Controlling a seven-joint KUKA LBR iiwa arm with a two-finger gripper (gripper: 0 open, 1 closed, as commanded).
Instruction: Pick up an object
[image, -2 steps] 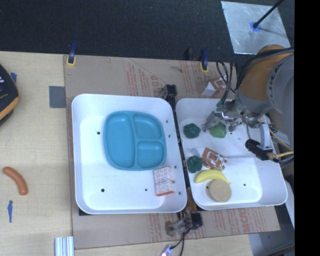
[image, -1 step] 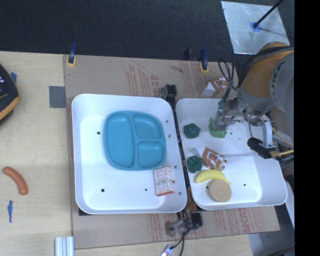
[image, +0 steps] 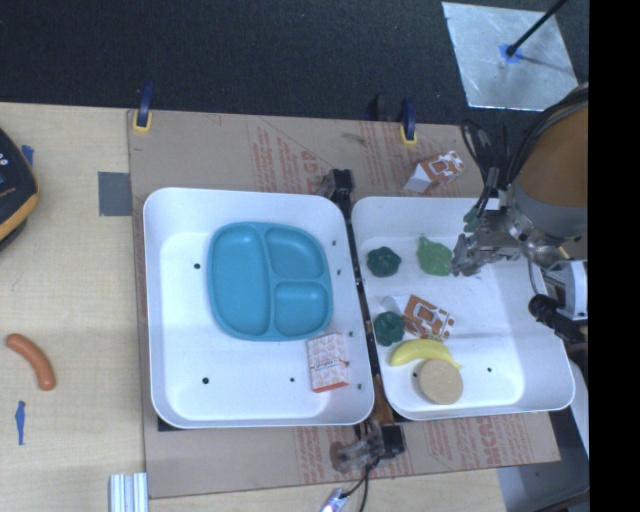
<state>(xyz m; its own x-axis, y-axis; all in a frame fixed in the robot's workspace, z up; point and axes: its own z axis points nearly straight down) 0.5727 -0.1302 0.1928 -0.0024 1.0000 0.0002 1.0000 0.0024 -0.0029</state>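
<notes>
My gripper (image: 468, 258) is low over the back of the right bin (image: 540, 400), just right of a light green leafy piece (image: 433, 257) and close to touching it. A dark green broccoli-like piece (image: 383, 262) lies left of that, and a second one (image: 388, 326) sits nearer the front. Also in this bin are a brown-and-white carton (image: 428, 317), a yellow banana (image: 420, 351) and a round tan disc (image: 439, 382). I see nothing lifted off the bin floor.
The left bin (image: 170, 380) holds a blue divided plate (image: 270, 280) and a small red-and-white packet (image: 327, 361). Outside the bins lie a sausage (image: 32, 360) at the left, a small carton (image: 435, 172) behind the right bin, and a black-and-yellow device (image: 10, 190) at the far left.
</notes>
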